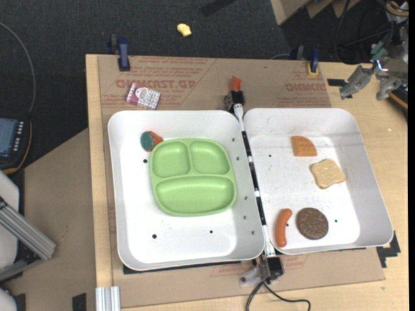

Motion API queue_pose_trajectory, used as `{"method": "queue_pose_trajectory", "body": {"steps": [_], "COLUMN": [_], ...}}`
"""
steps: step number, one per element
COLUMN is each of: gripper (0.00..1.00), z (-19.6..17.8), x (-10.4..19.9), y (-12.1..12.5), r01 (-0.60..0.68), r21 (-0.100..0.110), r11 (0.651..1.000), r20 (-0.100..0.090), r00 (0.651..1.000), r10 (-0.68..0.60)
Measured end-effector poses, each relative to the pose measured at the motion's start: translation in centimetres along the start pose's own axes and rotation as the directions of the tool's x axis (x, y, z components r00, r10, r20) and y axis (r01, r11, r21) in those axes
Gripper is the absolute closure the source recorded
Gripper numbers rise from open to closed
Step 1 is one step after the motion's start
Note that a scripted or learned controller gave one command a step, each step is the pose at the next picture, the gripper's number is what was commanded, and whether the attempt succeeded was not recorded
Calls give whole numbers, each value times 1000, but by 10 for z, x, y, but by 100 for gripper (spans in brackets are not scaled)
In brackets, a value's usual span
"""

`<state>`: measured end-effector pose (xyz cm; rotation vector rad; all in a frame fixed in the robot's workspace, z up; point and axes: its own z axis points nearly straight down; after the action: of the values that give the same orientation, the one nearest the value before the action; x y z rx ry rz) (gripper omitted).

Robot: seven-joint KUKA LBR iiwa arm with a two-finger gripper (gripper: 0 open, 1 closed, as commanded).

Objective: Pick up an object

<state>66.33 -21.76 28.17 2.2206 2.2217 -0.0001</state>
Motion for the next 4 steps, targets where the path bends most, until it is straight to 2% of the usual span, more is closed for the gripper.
{"method": "queue_pose_trajectory", "body": {"steps": [1,2,3,4], "gripper": [0,0,100,0], "z": [168,199,185,186], "x": [78,53,54,54], "y": [-14,3,4,4], "r01": [6,-1,1,1], "r21": [15,0,-6,-4], "r11": [1000,1000,1000,1000], "r20": [-7,2,3,3], "r00": [1000,1000,1000,1000], "r10": [-6,1,-1,-1]}}
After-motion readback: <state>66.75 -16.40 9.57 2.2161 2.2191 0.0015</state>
